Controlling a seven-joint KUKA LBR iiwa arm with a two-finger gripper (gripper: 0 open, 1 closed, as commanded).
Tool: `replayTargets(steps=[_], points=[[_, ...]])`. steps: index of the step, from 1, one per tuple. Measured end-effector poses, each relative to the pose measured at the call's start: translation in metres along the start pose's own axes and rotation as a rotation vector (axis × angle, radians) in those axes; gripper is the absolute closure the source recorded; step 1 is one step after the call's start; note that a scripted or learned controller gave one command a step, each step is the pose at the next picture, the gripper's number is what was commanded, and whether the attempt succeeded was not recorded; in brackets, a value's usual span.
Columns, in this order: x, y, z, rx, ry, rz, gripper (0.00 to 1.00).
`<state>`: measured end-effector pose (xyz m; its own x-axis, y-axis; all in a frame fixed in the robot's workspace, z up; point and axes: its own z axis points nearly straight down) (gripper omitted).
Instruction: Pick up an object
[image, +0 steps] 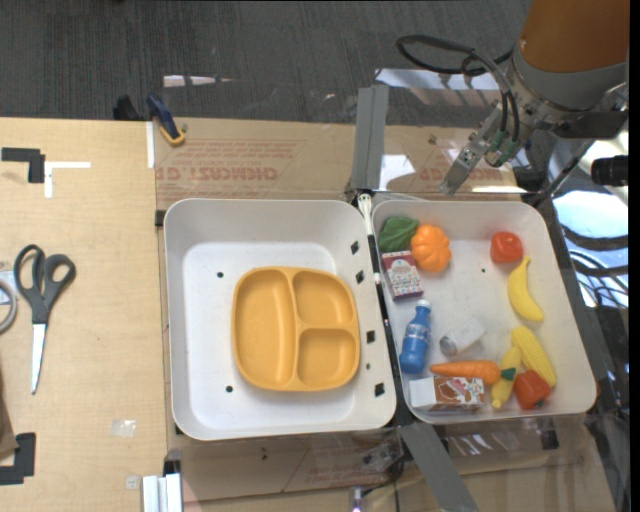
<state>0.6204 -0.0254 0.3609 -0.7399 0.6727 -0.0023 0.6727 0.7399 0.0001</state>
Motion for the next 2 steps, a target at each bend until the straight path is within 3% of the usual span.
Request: replayTargets(steps=[1, 2], points=[[-0.036, 0.011, 0.04, 0.001, 0.0, 0.117, 1.0], [-0.046, 0.004, 0.029, 0.0, -0.001, 0.151, 1.0]])
